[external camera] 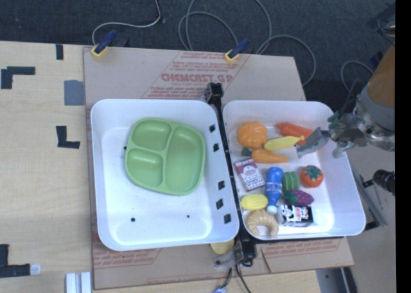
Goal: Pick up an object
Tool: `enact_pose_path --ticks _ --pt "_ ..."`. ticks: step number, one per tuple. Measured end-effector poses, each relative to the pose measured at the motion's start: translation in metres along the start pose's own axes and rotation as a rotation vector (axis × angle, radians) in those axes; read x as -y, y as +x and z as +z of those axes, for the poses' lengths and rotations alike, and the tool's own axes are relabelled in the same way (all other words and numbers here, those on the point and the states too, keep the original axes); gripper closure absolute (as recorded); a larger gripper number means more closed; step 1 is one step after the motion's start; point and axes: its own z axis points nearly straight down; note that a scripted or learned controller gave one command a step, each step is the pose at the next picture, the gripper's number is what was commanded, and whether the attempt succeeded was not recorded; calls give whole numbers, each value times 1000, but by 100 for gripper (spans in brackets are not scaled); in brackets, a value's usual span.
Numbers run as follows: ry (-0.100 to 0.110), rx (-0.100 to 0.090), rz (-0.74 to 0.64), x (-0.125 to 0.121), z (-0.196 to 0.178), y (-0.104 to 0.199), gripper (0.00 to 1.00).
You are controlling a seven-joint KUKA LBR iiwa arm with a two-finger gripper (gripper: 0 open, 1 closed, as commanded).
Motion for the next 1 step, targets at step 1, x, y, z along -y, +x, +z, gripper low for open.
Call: enact_pose_path --ticks 1 --pt "8 -4 -3 -36 163 34 0"
